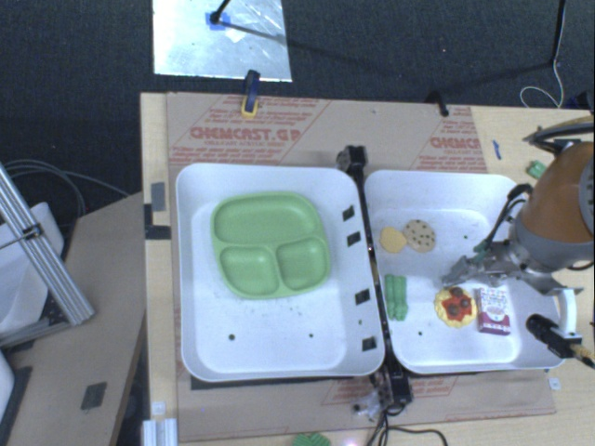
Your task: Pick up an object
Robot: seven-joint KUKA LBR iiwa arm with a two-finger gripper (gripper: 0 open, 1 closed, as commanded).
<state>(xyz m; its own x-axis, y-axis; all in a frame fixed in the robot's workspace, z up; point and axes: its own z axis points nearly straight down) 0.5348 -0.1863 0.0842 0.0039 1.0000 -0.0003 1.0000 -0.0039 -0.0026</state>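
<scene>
Arm (558, 207) comes in from the right over the right bin (446, 198), orange band above the wrist. Gripper (469, 268) sits low near the bin's middle; can't tell how wide the jaws stand or whether they hold anything, the linkage is too blurred.

Right bin contents: pizza slice toy (455, 306) just near of the gripper, red-and-white packet (495, 308) just right of it, both crowded by the gripper. Green bean pod (396, 296) lies at the left wall. Chocolate-chip cookie (420, 235) and yellow chip (393, 240) sit touching, farther back, well clear of the arm.

Left bin (270, 342) holds a green divided plate (271, 243). Both bins rest on the desk (316, 124).
</scene>
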